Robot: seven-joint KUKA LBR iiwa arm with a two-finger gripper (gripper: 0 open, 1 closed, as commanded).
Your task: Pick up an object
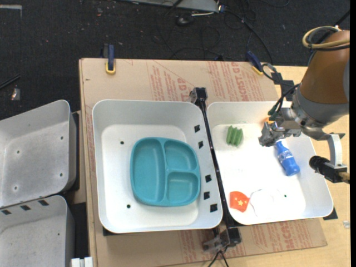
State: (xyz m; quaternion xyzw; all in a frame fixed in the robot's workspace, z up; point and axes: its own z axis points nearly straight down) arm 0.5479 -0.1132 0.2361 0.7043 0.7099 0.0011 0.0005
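In the right bin (pixel 311 204) lie a small blue bottle (pixel 287 160), a green ridged piece (pixel 235 136) and an orange-red flat piece (pixel 240 201) beside a clear, hard-to-see item (pixel 267 200). My gripper (pixel 271 136) hangs over the bin's upper right part, just above the white-capped top end of the blue bottle. Nothing shows between its fingers.
The left bin (pixel 111 121) holds a teal divided plate (pixel 165 172). A black clamp bar (pixel 207 149) runs between the bins. White panels (pixel 33 149) lie at the far left off the bench. The brown board (pixel 167 77) extends behind the bins.
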